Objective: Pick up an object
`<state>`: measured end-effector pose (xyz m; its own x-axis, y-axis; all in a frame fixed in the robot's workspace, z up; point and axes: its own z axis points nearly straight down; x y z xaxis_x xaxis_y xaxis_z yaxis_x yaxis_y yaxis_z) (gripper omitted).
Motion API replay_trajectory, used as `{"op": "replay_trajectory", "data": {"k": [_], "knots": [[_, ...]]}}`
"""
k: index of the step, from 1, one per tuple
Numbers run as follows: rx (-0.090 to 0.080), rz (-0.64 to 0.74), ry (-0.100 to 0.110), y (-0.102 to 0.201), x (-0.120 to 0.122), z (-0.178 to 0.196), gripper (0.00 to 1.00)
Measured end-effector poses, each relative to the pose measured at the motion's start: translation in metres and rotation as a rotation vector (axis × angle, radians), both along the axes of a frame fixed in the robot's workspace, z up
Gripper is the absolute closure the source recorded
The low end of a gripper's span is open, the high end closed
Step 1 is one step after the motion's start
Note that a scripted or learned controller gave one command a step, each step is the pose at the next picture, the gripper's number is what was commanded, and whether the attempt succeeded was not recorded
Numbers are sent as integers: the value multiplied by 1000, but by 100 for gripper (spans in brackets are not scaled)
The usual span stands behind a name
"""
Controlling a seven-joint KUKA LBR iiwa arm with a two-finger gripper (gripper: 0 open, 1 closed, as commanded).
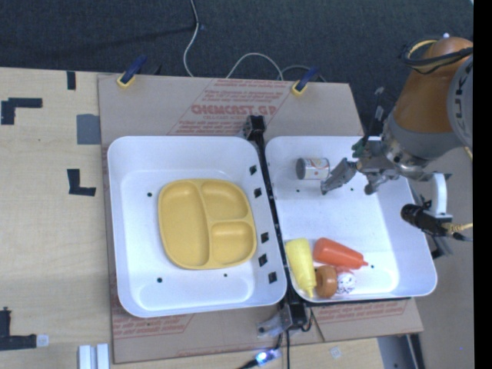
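The right bin (384,221) holds a small silver can (312,167) lying on its side near the back left. At the bin's front lie a yellow corn-like toy (301,264), an orange carrot (338,252), a small brown-red item (327,280) and a small white item (347,283). My gripper (354,183) hangs over the back of this bin, just right of the can. Its fingers are spread apart and open, with nothing between them; the left finger (336,180) is close to the can.
A yellow divided plate (206,223) lies in the left bin (131,206). A black divider (264,198) runs between the bins. The grey and orange arm (430,98) stands over the right bin's back right corner. A cable (254,60) loops behind the bins.
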<state>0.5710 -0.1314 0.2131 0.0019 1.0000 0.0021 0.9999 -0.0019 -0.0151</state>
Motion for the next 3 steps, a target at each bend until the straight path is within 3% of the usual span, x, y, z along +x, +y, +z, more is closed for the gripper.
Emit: {"op": "replay_trajectory", "data": {"k": [1,3], "knots": [[-2,3,-13,0,3,7,0],[-2,2,-8,-12,6,-96,0]]}}
